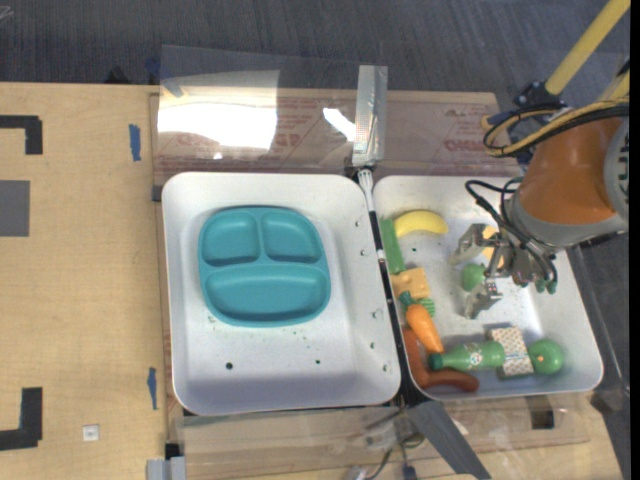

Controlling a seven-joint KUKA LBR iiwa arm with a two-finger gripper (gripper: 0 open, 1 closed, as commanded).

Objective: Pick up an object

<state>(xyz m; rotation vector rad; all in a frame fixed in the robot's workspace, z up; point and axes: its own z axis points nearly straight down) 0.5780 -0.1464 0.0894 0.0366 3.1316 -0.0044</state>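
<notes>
My gripper hangs low in the right bin, under the orange wrist band. Its two metal fingers stand apart, one toward the bin's back and one toward its front. A small green toy lies between them on the bin floor. The gripper is open and nothing is lifted. A yellow banana lies to its left. A carrot and a green bottle lie nearer the bin's front.
The left bin holds a teal divided plate. In the right bin, a green strip, a yellow-orange piece, a red sausage and a checked block crowd the left and front. Cables loop above the wrist.
</notes>
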